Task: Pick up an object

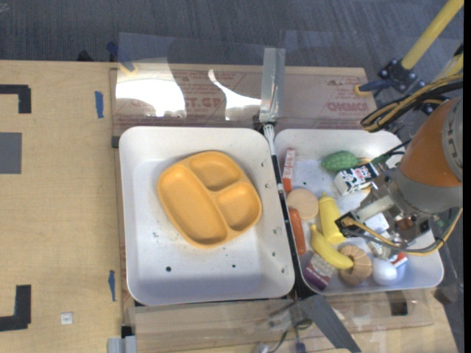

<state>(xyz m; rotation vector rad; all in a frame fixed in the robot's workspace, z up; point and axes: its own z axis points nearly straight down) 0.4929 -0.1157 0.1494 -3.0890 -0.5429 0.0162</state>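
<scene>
- The gripper (pixel 379 234) hangs low over the right bin (pixel 427 274); whether it is released or clenched, I cannot tell.
- A banana (pixel 329 237) lies just left of it, among other objects.
- An orange plate (pixel 210 197) sits in the left bin (pixel 140 219).

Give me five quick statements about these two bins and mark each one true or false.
1. The yellow divided plate lies in the left bin. True.
2. The banana lies in the left bin. False: it lies in the right bin.
3. The plate has three compartments. True.
4. The green object sits at the near edge of the right bin. False: it is near the far edge.
5. The arm is over the left bin. False: it is over the right bin.
</scene>
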